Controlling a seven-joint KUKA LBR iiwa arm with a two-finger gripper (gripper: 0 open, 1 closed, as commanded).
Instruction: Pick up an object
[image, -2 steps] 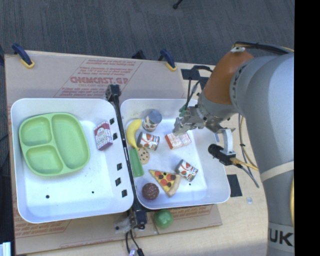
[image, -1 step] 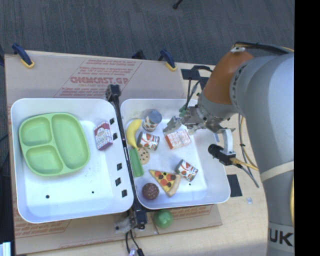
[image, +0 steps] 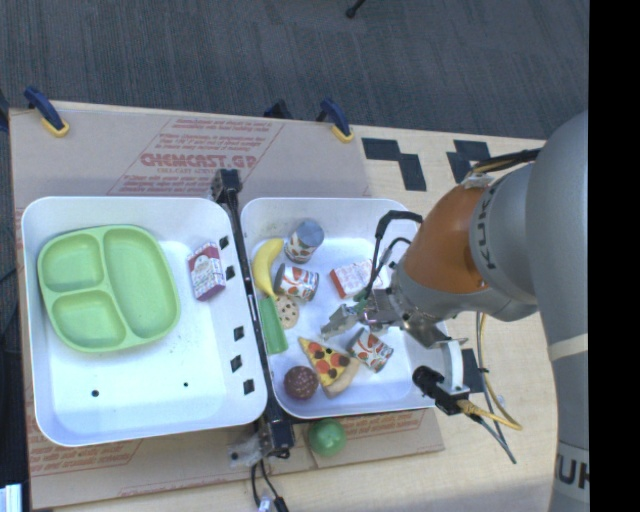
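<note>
Crowding is the main risk in the camera view: the right bin (image: 262, 215) holds a banana (image: 264, 266) near its left wall, a small can (image: 304, 240) toward the far edge, another can (image: 298, 283), a cookie (image: 289, 314), a red-and-white packet (image: 350, 278), a pizza slice (image: 330, 364) and a dark round item (image: 300, 382) near its front edge. A descent here could nudge neighbours or close on two things at once. The gripper (image: 345, 320) hangs over the middle of that bin, just beside a striped can (image: 372, 351); whether it is released or clenched, I cannot tell, and nothing visibly sits in it. The left bin (image: 30, 330) carries a green tray (image: 105, 290) and a red box (image: 206, 271) by its right wall.
</note>
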